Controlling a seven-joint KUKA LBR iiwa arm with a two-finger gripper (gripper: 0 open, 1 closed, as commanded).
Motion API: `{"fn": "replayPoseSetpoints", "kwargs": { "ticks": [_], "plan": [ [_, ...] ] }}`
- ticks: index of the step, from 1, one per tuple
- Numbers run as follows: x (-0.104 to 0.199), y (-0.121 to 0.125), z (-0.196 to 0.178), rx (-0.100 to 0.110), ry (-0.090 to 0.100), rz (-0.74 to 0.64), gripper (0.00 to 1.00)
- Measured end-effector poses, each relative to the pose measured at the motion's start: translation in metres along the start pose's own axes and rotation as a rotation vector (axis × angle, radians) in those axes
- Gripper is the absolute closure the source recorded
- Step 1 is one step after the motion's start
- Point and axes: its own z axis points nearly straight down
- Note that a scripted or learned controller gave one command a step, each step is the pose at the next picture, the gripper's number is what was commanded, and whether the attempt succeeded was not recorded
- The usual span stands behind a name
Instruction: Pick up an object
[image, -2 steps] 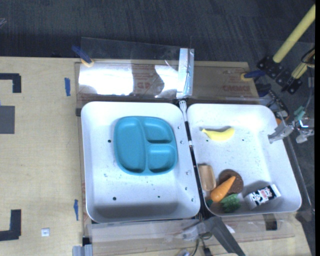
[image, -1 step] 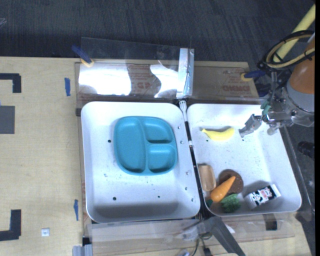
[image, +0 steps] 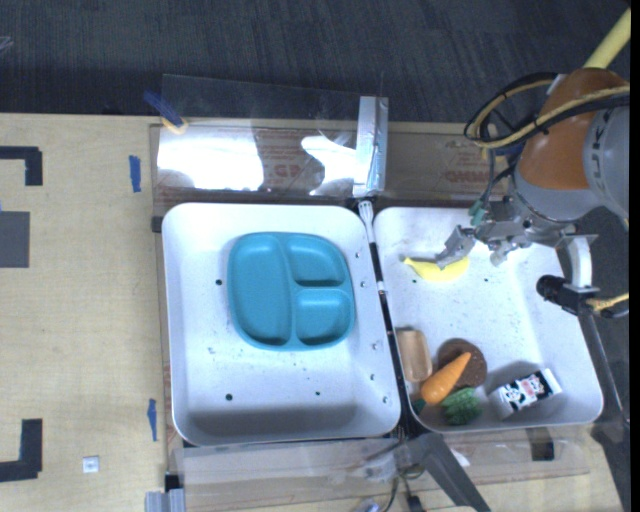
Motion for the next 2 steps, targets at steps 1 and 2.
{"fn": "replayPoseSetpoints", "kwargs": {
  "ticks": [1, 2],
  "plan": [
    [0.013, 0.022, 0.067, -0.014, -0.004, 0.036, 0.0],
    [0.023, -0.044, 0.068, -0.012, -0.003, -0.077, 0.0]
  ]
}}
